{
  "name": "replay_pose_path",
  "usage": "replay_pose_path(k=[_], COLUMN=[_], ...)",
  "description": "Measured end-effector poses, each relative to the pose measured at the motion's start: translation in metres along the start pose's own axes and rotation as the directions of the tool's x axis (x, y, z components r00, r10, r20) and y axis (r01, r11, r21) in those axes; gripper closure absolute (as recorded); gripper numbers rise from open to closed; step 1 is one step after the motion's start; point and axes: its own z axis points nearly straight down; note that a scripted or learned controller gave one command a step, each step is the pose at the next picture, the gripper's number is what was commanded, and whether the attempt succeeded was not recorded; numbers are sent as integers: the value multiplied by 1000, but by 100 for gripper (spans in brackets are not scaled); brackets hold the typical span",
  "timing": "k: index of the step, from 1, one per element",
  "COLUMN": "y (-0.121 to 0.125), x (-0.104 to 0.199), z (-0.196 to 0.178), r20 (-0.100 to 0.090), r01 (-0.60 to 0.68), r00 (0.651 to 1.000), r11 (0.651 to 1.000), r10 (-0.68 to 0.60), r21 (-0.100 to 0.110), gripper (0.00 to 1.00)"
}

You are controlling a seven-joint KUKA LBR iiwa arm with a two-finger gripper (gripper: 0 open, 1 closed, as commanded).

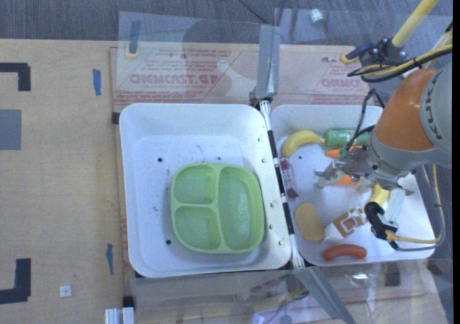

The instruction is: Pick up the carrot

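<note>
Camera view: the hand (343, 169) is positioned low in the right bin (424, 233), fingers apart, with the carrot (335, 153) lodged just beside them, near the banana (300, 141). Closure is judged best delayed until both fingers are seen straddling the carrot.

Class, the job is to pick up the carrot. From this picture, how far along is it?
Done: the arm has reached into the right bin, with the gripper low over the food. In hand: nothing clearly; orange bits by the gripper may be the carrot, beside the banana. Left: gripping and lifting it.
</note>
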Motion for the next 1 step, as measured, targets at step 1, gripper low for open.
replay_pose_path(k=[1], y=[1], x=[-5], z=[-9], r20=[4], r01=[-7], r00=[1000], r11=[1000], r10=[7], r21=[-3], gripper=[100])
